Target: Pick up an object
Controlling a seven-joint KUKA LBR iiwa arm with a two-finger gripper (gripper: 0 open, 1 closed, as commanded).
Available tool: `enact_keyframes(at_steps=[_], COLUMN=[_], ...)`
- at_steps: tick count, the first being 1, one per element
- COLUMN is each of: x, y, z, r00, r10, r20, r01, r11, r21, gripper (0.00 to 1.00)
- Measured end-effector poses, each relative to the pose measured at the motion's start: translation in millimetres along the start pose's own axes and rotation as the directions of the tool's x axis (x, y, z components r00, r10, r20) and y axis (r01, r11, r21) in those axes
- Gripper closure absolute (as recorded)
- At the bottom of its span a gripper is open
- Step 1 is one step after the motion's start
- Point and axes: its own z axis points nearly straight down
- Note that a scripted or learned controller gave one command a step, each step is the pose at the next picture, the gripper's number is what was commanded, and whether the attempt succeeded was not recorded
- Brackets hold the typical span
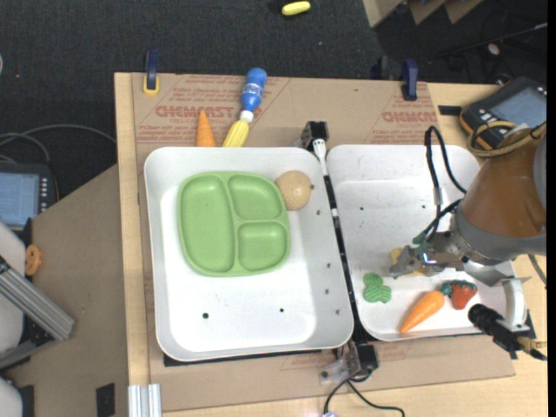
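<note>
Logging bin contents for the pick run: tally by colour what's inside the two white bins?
Green: 2, the divided plate in the left bin and a small leafy toy in the right bin
Tan: 1, a ball at the plate's corner
Orange: 1, a carrot
Red: 1, a strawberry
Total: 5

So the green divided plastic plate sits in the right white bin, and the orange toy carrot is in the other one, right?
Not quite. The camera view shows the green divided plastic plate in the left white bin; the orange toy carrot lies in the right white bin, near the gripper.
</note>
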Motion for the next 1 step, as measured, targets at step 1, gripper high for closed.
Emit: enact_keyframes(at_steps=[1], x=[97.4], y=[71.2], z=[-63.8], r00=[1.000], r10=[-0.003], r20=[0.005], r01=[0.003], r11=[1.000], r21=[-0.014], gripper=[1.00])
